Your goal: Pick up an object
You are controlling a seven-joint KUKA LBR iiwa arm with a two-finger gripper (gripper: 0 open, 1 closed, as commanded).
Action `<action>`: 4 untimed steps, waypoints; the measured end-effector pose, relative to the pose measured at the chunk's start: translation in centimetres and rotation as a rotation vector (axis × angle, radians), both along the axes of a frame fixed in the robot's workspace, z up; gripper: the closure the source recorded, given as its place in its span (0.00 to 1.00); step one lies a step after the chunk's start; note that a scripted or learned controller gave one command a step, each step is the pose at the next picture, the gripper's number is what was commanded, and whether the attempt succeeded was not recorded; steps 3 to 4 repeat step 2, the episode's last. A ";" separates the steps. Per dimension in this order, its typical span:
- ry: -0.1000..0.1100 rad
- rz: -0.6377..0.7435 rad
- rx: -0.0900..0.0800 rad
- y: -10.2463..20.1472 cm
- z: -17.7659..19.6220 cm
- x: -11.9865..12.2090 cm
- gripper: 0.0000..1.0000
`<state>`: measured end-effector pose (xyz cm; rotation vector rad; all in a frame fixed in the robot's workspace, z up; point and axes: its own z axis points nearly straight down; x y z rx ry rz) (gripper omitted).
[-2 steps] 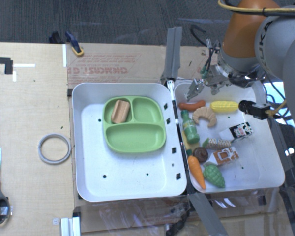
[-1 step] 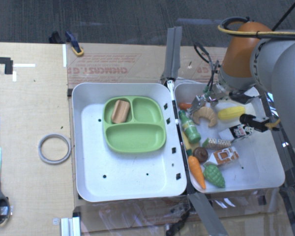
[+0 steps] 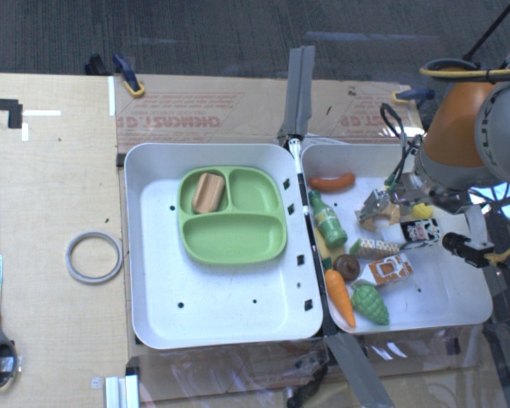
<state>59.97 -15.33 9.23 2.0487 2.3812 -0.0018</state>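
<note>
Where the two white bins meet, a thin divider edge runs near to far, and most of the clutter in the right bin (image 3: 459,300) lies against it: a green bottle (image 3: 327,219), a carrot (image 3: 340,297), a brown doughnut-like piece (image 3: 348,267) and a knobbly green toy (image 3: 370,303). A sausage (image 3: 332,181) lies near the far wall. The right half of that bin's floor is mostly bare, giving room. In the left bin (image 3: 153,304) a green divided plate (image 3: 234,240) holds a tan bread-like piece (image 3: 208,192), with open floor on its near side. The gripper (image 3: 382,209) hangs over the right bin's middle (its metal fingers blur into small packets beneath, so whether they are spread or closed I cannot tell). The arm's body is cut off at the right.
</note>
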 end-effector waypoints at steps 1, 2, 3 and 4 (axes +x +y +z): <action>-0.001 -0.004 0.000 -0.1 0.9 0.0 1.00; 0.001 -0.147 0.000 6.2 9.9 2.5 1.00; 0.001 -0.147 0.000 6.2 9.9 2.5 1.00; 0.001 -0.147 0.000 6.2 9.9 2.5 1.00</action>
